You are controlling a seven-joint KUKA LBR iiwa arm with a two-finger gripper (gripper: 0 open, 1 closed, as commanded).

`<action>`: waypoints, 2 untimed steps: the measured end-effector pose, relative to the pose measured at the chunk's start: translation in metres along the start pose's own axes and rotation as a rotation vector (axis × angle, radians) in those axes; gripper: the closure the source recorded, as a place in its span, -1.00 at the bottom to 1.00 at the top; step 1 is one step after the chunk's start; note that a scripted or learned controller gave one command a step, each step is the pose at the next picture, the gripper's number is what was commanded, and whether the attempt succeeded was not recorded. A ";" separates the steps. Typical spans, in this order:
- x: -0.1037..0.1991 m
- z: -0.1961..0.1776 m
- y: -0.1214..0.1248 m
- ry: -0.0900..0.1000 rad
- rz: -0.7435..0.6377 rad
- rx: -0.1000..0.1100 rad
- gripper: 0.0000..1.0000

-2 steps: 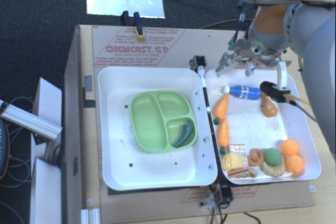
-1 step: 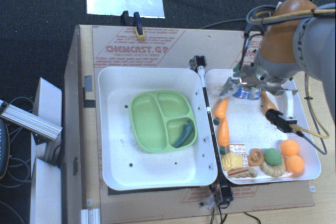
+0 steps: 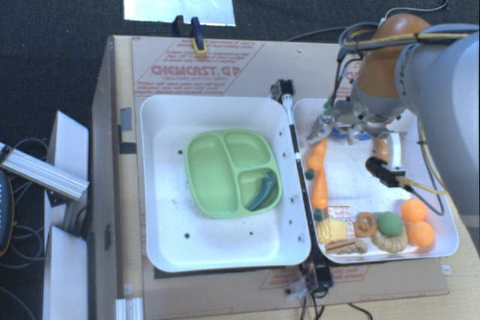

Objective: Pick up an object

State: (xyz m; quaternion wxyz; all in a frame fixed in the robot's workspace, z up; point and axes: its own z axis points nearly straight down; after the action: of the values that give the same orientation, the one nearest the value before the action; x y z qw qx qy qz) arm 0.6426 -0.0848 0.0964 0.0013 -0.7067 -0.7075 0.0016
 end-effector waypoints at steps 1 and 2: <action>-0.002 0.013 -0.042 0.000 0.000 -0.004 -1.00; -0.012 0.013 -0.124 0.000 0.001 -0.004 -1.00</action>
State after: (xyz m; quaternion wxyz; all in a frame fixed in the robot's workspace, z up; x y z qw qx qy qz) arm 0.5184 -0.0965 0.0840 0.0000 -0.7070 -0.7073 0.0000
